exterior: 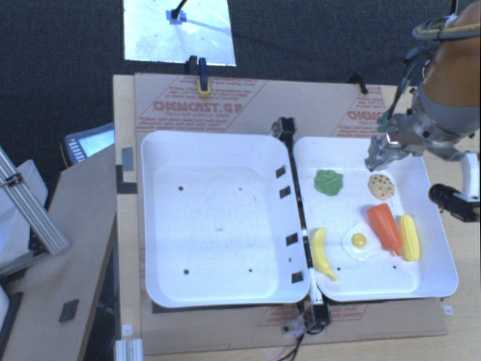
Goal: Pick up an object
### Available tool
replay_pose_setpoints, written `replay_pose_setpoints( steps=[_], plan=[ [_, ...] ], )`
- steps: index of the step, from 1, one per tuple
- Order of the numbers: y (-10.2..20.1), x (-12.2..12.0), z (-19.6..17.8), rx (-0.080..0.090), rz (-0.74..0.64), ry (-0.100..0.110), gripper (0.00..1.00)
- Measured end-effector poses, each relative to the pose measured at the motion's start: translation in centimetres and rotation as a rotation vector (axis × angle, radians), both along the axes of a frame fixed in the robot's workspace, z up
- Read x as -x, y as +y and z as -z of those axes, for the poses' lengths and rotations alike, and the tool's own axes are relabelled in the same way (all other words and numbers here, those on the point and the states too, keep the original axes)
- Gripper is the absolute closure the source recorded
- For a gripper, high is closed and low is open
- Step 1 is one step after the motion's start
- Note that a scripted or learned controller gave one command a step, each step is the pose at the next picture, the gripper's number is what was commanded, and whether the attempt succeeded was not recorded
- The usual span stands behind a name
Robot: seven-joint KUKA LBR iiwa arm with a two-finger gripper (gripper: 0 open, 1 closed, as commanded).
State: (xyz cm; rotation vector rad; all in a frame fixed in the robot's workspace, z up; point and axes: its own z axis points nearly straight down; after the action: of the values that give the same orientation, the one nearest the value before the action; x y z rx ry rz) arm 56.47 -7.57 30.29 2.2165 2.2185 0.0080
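Left bin: shallow white plastic tray (218, 224) on the bench, bare floor with a few small dark holes — nothing in it to pick.
Divider: dark clips along the seam (289, 194) where the two bins meet.
Right bin: second shallow white plastic tray (440, 280), holding all the toy food.
Banana: curved yellow plastic banana (322, 253) at the near-left of the right bin, long axis running roughly toward and away from the camera, well apart from the gripper.
Lettuce: flat green ruffled leaf piece (328, 182) toward the far side, left of and a little nearer the camera than the fingertips.
Egg: white fried-egg toy with a yellow yolk (358, 241), just beside the carrot's lower end.
Cookie: round tan biscuit with dark specks (381, 186) — it lies closest to the gripper, just toward the camera from the tips.
Carrot: orange tapered plastic carrot (385, 228), long axis slanting down to the right.
Corn: yellow corn cob (409, 237), lying alongside the carrot on its right.
Gripper: grey two-finger gripper (375, 161) pointed down over the far part of the right bin; jaw spread cannot be told, and nothing is seen between them.
Deciding relation: the cookie looks the likeliest target, a short shift toward the camera plus a descent; the lettuce needs a leftward move.
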Motion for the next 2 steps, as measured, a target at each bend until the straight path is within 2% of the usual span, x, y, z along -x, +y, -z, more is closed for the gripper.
replay_pose_setpoints(
  steps=[2],
  plan=[
    [0.0, -0.3, -1.8, 0.001, -0.009, -0.002, 1.0]
  ],
)
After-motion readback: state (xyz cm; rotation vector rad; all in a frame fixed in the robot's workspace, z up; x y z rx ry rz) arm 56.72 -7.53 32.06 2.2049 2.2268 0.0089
